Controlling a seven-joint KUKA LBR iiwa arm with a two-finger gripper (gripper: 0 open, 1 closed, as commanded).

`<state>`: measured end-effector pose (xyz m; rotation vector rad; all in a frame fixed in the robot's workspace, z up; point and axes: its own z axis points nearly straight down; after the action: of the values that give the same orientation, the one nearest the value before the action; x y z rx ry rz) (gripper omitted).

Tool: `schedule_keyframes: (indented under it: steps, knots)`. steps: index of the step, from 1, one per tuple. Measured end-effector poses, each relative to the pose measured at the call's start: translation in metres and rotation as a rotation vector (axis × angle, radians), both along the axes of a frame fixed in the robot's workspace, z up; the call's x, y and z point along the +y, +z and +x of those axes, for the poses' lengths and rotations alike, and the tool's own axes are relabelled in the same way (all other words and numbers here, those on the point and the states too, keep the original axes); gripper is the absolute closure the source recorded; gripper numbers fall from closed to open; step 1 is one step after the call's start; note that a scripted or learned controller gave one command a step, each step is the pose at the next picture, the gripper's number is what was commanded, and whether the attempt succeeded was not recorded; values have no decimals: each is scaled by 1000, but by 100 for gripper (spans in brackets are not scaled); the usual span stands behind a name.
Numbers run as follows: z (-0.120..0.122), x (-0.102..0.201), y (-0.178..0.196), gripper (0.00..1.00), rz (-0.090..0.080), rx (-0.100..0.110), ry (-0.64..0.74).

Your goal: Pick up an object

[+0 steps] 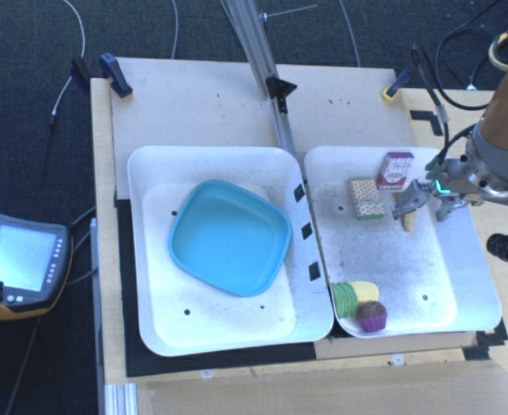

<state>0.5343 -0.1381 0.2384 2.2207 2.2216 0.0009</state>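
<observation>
My gripper (pixel 427 204) hovers over the upper right part of the right bin (pixel 470 275), open, its two dark fingers spread with nothing between them. A small tan piece (pixel 407 223) lies just below the left fingertip (pixel 406 202). Left of the gripper sits a beige checkered block (pixel 366 199), and a red and white box (pixel 396 170) lies above it. At the bin's front left corner lie a green ridged item (pixel 346 298), a yellow item (pixel 364 290) and a purple item (pixel 373 316), bunched together.
The left bin (pixel 150 180) holds a large blue square plate (pixel 230 238). A grey pole (pixel 254 41) slants down to the divider between the bins. A teach pendant (pixel 19 264) lies off the bench at the left.
</observation>
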Motion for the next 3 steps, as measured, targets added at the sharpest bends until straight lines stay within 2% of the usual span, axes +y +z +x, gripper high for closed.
schedule_keyframes:
  steps: [1,3]
  knots:
    - [0,0,0,0,0,0,0]
    - [6,5,-88,0,0,4,0]
